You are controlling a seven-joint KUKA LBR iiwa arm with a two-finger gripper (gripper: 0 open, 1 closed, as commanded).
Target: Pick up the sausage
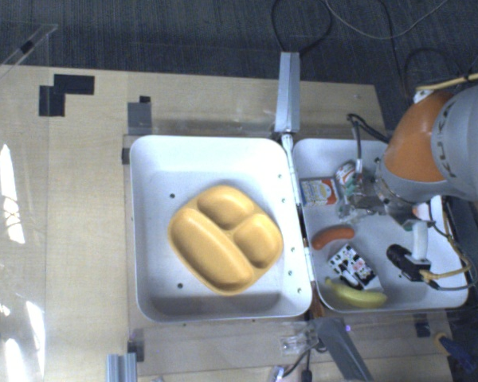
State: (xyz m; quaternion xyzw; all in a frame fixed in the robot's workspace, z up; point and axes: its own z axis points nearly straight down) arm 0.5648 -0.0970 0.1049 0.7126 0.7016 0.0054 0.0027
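The sausage (333, 235), short and reddish-brown, lies in the right bin (454, 297) near its left wall. My gripper (357, 205) hangs just above and to the right of it, close to the sausage's right end, beneath the grey arm with the orange band. Nothing can be seen held in the gripper.
In the right bin a small white and red carton (318, 191) lies behind the sausage, a black-and-white patterned block (352, 265) sits in front of it, and a banana (355, 294) rests by the front wall. The left bin (151, 293) holds a large yellow bun-shaped lump (225, 235).
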